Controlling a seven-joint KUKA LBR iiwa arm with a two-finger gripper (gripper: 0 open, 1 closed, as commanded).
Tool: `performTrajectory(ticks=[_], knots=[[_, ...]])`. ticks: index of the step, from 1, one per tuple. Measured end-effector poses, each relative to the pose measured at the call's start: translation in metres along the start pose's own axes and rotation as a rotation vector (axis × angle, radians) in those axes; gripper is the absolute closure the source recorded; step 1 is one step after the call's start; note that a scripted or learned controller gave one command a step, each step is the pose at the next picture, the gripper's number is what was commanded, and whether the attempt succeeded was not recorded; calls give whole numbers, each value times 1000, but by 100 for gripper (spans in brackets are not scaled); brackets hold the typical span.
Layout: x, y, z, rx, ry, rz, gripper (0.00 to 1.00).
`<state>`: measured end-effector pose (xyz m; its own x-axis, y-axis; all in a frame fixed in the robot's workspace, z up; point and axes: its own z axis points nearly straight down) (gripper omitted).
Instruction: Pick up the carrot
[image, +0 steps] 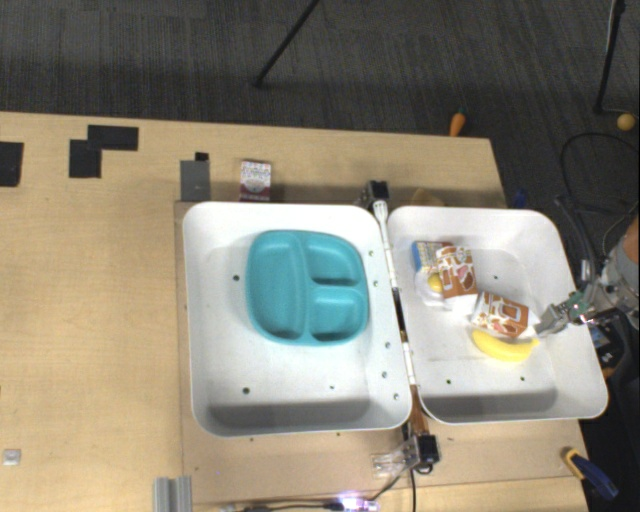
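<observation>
My gripper (552, 320) reaches in from the right and hangs low over the right bin (520, 395), at its right side. Its tip is just right of a yellow banana (502, 346) and a brown-and-white carton (500, 317) that lies partly on the banana. A second brown-and-white carton (455, 272) lies farther left, over a blue-and-white pack (428, 255) and a small yellow piece (435, 284). Whatever lies under the cartons is hidden. Nothing shows in the gripper.
The left bin (290, 395) holds a teal divided plate (305, 285). A small patterned cube (256, 179) and a grey block (195, 178) stand on the bench behind the left bin. An orange-tipped clamp (457, 124) sits at the bench's far edge.
</observation>
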<state>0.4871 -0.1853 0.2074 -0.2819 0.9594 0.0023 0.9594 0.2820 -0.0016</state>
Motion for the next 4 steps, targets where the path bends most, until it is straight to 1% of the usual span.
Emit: performTrajectory(ticks=[1, 2, 3, 4], knots=[[-22, -3, -122, -16, -17, -160, 100], [-21, -4, -119, -11, -11, -160, 0], [-20, -4, -100, -8, -6, 183, 0], [-1, 42, -117, -10, -4, 577, 0]])
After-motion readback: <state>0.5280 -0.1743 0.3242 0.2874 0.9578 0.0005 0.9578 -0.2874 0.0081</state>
